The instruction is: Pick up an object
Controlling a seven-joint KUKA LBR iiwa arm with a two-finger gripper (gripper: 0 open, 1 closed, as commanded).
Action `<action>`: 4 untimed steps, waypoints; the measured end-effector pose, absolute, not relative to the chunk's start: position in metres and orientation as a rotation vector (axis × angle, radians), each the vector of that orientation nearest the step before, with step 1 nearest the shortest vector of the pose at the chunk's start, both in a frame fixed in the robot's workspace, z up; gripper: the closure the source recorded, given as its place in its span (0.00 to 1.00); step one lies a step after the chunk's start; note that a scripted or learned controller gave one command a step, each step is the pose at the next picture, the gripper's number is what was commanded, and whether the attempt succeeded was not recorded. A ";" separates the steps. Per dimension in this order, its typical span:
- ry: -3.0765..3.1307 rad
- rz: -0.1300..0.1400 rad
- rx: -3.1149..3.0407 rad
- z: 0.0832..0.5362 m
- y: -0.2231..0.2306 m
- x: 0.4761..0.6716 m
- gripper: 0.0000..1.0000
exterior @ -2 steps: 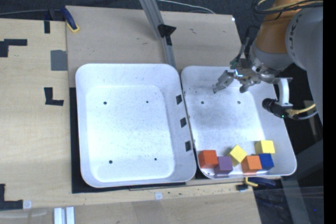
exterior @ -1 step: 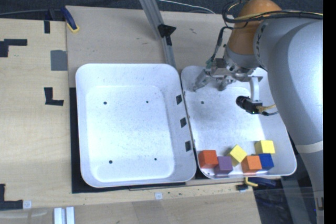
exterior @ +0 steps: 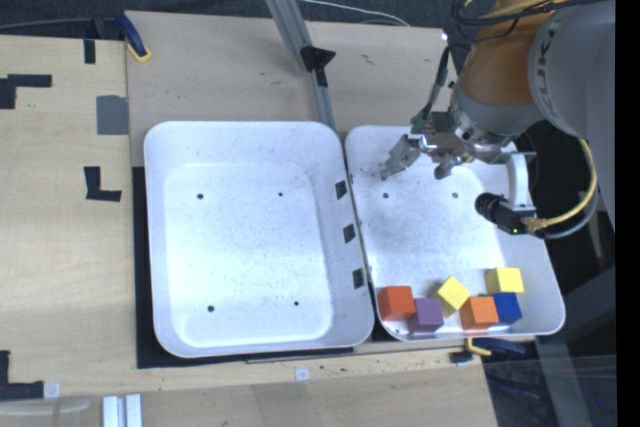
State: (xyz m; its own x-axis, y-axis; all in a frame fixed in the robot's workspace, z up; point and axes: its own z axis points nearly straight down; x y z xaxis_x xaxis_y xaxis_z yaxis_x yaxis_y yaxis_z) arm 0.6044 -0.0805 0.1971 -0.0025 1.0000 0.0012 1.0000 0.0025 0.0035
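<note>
Approach is the step I judge to be in hand: my end effector (exterior: 421, 158) hangs over the far end of the right bin (exterior: 420, 225), fingers spread apart with nothing between them. The blocks sit bunched in that bin's near end, towards six o'clock from the end effector: an orange block (exterior: 397, 300), purple block (exterior: 428, 312), yellow block (exterior: 453, 292), a second orange block (exterior: 479, 311) touching a blue block (exterior: 506, 307), and another yellow block (exterior: 505, 279). The left bin (exterior: 245, 235) lies at nine o'clock. Next I reckon I need to travel towards six o'clock, choose one block with clearance, and descend squarely; their crowding risks a nudge.
</note>
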 end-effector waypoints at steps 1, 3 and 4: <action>2.224 -0.012 2.232 0.145 -0.095 0.524 0.00; 2.228 -0.003 2.220 0.201 0.010 0.519 1.00; 2.227 -0.004 2.221 0.201 0.010 0.519 0.00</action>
